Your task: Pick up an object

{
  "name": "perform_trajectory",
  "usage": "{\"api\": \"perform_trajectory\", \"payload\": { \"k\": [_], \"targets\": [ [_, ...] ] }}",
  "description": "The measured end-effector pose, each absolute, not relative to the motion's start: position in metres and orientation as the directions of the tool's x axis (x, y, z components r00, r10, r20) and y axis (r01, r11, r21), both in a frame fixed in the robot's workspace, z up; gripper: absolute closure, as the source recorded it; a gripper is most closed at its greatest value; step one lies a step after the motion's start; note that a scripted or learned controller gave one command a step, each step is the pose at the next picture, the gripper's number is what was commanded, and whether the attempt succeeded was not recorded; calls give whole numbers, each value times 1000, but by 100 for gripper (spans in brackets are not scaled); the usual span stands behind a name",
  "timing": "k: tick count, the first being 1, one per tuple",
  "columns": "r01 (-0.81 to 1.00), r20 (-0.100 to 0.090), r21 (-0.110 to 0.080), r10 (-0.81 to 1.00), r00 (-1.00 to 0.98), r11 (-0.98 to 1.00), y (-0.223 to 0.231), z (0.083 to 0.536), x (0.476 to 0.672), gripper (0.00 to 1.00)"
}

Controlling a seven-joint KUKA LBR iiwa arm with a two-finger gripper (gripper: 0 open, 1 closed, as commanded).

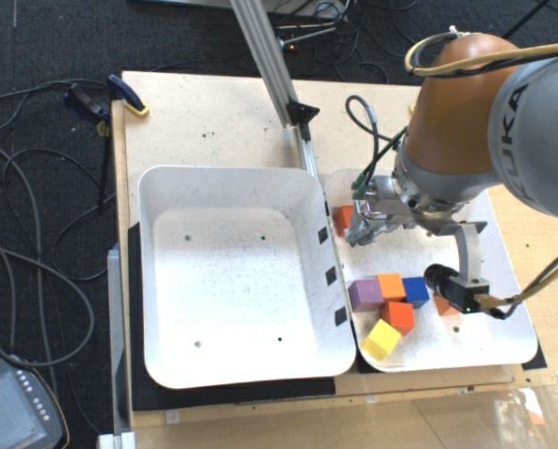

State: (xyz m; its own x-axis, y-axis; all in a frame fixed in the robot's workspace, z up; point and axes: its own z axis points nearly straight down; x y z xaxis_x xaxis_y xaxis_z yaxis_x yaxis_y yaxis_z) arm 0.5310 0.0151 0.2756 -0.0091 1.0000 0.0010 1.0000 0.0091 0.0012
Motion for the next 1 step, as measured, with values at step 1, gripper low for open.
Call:
{"api": "perform_trajectory", "payload": {
  "k": [1],
  "targets": [
    [1000, 1, 0, 1000, -9, 9, 74, 272, 533, 100]
  ]
}}
